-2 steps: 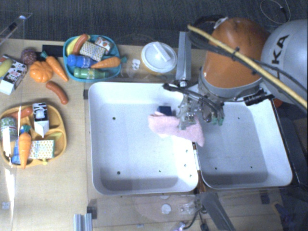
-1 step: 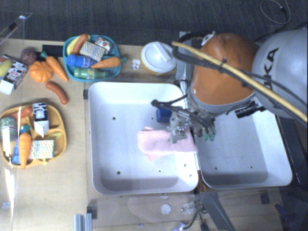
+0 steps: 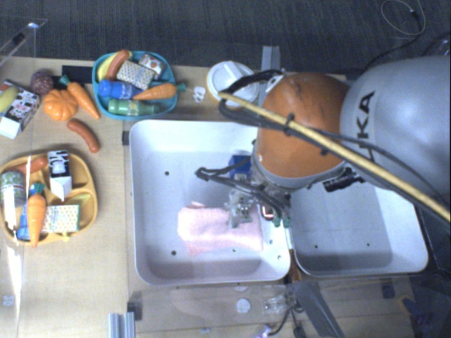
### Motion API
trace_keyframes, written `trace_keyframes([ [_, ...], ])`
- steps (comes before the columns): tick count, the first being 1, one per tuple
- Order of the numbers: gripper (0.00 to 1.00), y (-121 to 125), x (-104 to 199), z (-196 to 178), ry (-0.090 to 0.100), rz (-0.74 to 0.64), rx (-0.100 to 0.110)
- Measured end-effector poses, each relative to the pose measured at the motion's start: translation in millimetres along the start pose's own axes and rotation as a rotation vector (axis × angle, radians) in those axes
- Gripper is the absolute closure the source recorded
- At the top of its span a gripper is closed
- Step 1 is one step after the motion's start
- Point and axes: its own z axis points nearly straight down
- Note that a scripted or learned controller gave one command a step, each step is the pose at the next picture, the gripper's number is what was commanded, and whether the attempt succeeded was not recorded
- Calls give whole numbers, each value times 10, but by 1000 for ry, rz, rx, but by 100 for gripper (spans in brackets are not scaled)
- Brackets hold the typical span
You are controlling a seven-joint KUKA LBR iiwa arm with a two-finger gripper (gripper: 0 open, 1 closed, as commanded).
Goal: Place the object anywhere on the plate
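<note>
Looming grey arm with its orange band (image 3: pixel 303 132) reaches over the left white bin (image 3: pixel 151 189). Its jaws (image 3: pixel 239 212) hang above a pink folded cloth (image 3: pixel 211 232) on the bin floor; whether they are clenched I cannot tell.

a pale pink plate (image 3: pixel 211 232) lies flat in the left bin (image 3: pixel 151 189).

Under the metallic gripper (image 3: pixel 239 213) lies a pale pink plate (image 3: pixel 211 232) in a white bin (image 3: pixel 151 189). Far to its left — an orange pumpkin (image 3: pixel 58 105), blue bowl (image 3: pixel 134 108), yellow tray (image 3: pixel 88 189) on the tan surface (image 3: pixel 106 259).
</note>
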Motion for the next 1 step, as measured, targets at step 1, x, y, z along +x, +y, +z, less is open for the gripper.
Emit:
trace_keyframes([
  [1,0,-2,0,0,0,0,0],
])
